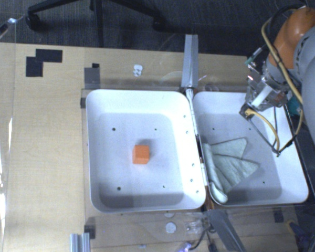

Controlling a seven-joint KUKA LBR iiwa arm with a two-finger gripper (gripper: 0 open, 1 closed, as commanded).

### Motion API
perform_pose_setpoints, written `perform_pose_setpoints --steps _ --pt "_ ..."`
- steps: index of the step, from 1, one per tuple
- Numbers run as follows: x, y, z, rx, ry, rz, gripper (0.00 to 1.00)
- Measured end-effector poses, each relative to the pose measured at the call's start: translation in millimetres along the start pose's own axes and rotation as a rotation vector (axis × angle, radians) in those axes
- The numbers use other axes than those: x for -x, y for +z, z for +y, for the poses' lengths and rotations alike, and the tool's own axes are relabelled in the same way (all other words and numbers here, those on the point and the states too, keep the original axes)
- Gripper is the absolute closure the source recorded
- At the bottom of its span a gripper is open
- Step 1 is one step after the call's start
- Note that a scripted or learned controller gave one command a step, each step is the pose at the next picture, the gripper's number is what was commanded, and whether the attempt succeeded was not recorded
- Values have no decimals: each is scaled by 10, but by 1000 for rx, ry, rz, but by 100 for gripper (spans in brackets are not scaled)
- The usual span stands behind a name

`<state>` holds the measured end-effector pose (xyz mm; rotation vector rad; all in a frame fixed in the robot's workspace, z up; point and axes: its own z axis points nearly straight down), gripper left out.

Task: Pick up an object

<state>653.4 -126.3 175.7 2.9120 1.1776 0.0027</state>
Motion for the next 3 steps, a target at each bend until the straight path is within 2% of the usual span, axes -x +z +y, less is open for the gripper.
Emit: perform_pose_setpoints --steps 1,2,3 --pt "36 -403 36 1 375 0 100" --pt "-25 -99 68 -2 547 0 100" --pt "-45 -212 64 -2 542 4 100"
